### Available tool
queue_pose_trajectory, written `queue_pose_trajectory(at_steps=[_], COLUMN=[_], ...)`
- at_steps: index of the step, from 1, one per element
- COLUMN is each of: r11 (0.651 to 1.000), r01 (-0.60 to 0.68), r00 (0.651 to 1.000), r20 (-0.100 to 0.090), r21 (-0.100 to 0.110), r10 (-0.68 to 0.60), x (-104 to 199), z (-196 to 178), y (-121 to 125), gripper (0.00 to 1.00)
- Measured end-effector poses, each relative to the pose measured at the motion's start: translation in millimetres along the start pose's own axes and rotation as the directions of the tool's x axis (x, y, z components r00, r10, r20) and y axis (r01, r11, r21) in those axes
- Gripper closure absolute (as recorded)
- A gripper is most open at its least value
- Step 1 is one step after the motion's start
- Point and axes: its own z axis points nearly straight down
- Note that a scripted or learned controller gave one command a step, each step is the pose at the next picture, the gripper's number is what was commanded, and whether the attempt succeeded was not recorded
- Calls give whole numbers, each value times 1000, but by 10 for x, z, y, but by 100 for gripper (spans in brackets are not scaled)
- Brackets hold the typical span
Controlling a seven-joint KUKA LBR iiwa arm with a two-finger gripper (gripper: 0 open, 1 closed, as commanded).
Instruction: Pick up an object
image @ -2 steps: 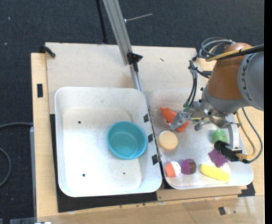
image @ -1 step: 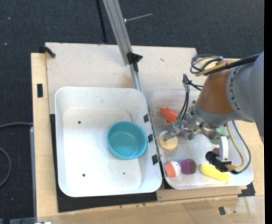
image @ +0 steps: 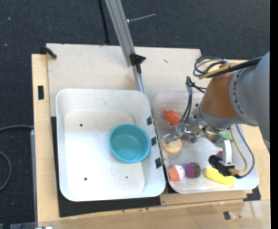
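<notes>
My gripper (image: pixel 176 134) is low in the right bin (image: pixel 196 187), near its left wall. It hangs just above a round tan object (image: pixel 172 147) and touches or nearly touches its top edge. An orange object (image: pixel 171 116) lies just behind the gripper. At the bin's front lie a red and white object (image: pixel 176 172), a purple object (image: pixel 192 170) and a yellow banana (image: pixel 220 176). The arm hides much of the bin's right side, where a bit of green (image: pixel 225 135) peeks out.
The left bin (image: pixel 81 104) holds a blue bowl (image: pixel 129 143) near its right wall. A slanted metal pole (image: pixel 122 27) rises behind the bins. The bins' adjoining walls (image: pixel 154 142) lie close to the gripper's left.
</notes>
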Motion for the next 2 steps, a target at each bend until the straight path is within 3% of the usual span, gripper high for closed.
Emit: queue_pose_trajectory(at_steps=[1,2], r11=[1000,1000], r01=[-6,4], r00=[1000,1000], r20=[-1,2], r21=[-5,2], r10=[6,-4], x=[-10,-4], z=[-121,-725], y=[16,13], gripper=[100,100])
